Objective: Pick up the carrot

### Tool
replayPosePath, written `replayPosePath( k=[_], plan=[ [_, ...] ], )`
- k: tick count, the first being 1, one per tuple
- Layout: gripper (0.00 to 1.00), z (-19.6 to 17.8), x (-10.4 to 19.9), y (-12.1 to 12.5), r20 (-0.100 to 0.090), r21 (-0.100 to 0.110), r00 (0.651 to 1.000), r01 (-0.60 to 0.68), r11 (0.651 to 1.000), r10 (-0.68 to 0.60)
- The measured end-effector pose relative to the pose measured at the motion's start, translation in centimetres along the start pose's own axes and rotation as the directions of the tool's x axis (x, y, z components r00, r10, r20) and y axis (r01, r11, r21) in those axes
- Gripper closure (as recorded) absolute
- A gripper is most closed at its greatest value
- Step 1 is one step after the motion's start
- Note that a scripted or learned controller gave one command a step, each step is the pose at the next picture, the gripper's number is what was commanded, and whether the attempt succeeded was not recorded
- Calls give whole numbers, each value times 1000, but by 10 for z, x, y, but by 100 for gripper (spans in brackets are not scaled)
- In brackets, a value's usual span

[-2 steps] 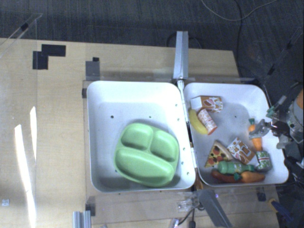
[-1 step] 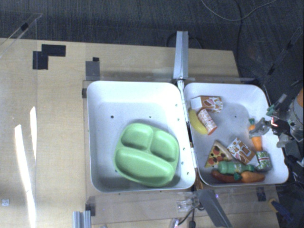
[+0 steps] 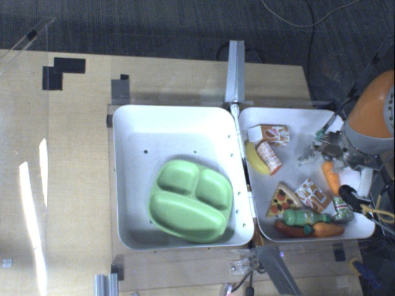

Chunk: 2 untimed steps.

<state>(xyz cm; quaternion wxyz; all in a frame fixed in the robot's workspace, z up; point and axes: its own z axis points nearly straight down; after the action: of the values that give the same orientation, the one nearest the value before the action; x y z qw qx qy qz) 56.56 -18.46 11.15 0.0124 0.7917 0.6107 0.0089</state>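
Observation:
The carrot [image 3: 331, 179], a short orange piece, lies in the right bin [image 3: 296, 117] close to its right wall. My gripper [image 3: 322, 148] hangs just above and slightly left of the carrot's upper end, under the grey wrist and its orange band [image 3: 372, 113]. The wrist hides part of the gripper, and I see nothing lifted off the bin floor.
The right bin also holds a banana [image 3: 252, 157], a small can [image 3: 268, 156], a snack box [image 3: 274, 133], a pizza slice [image 3: 282, 199], a cracker box [image 3: 313, 193], a green bottle [image 3: 305, 217] and an orange-and-red piece [image 3: 311, 229]. A green divided tray [image 3: 191, 199] sits in the left bin [image 3: 173, 119].

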Motion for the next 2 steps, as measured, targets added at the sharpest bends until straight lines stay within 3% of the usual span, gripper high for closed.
replayPosePath(
  k=[1,2],
  plan=[
    [0,10,-8,22,-3,-3,1000,9,1000,-9],
    [0,-80,12,82,1,22,997,-79,997,79]
  ],
)
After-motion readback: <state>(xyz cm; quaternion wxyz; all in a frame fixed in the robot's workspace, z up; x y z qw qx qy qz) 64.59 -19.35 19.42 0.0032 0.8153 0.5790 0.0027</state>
